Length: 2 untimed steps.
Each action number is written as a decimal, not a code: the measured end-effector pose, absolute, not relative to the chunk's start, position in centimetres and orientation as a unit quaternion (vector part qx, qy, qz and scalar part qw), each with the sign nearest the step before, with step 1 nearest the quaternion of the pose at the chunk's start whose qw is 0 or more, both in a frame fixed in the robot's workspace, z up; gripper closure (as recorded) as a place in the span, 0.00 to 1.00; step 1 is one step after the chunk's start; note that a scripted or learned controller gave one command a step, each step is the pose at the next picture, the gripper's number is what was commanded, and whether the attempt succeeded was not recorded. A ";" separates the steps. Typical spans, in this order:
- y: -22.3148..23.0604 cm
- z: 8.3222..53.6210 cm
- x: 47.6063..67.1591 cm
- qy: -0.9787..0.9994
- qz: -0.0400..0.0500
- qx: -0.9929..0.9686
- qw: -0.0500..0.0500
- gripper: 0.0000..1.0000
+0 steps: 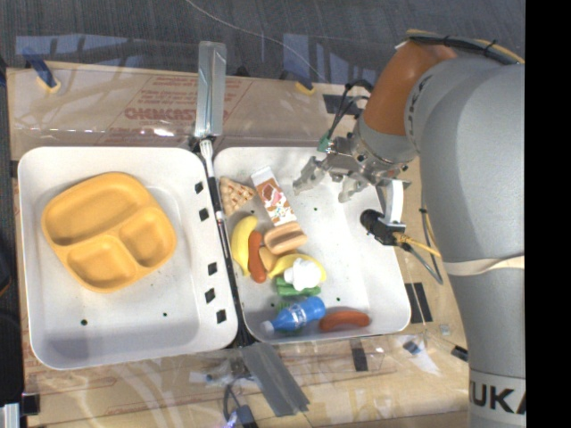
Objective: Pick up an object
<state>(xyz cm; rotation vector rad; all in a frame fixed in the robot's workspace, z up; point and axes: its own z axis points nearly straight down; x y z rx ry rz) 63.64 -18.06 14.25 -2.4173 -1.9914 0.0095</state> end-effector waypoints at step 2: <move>-11.7 9.7 60.6 -0.689 0.004 -0.725 -0.011 0.00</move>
